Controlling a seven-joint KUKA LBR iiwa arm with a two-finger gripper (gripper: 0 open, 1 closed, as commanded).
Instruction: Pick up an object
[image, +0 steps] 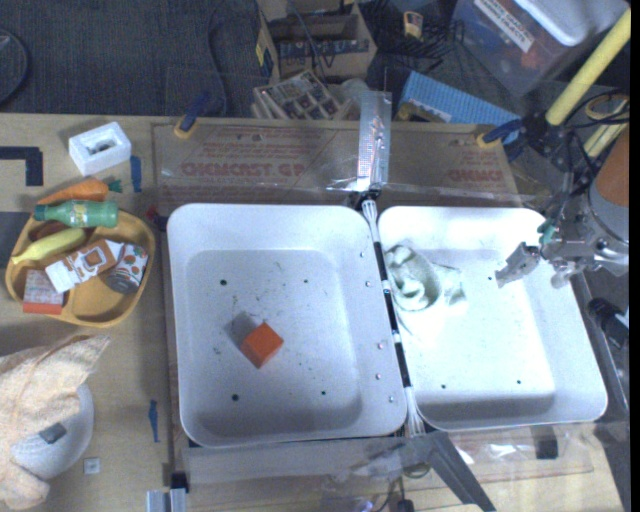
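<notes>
An orange cube (263, 344) with a grey side lies in the left bin (200, 240), a little left of its middle. A clear, pale green crumpled object (415, 281) rests at the left side of the right bin (520, 390), close to the wall between the bins. My gripper (537, 269) hangs over the right bin's upper right part, well to the right of the clear object. Its fingers (515, 265) stand open with nothing between them. The arm's wrist reaches in from the right edge.
A yellow bowl (110, 310) of toy food sits left of the bins, with a white box (100, 148) behind it and a cloth (45, 400) in front. A clear plastic sheet (370, 150) stands behind the bins. Cables and clutter lie beyond the bench.
</notes>
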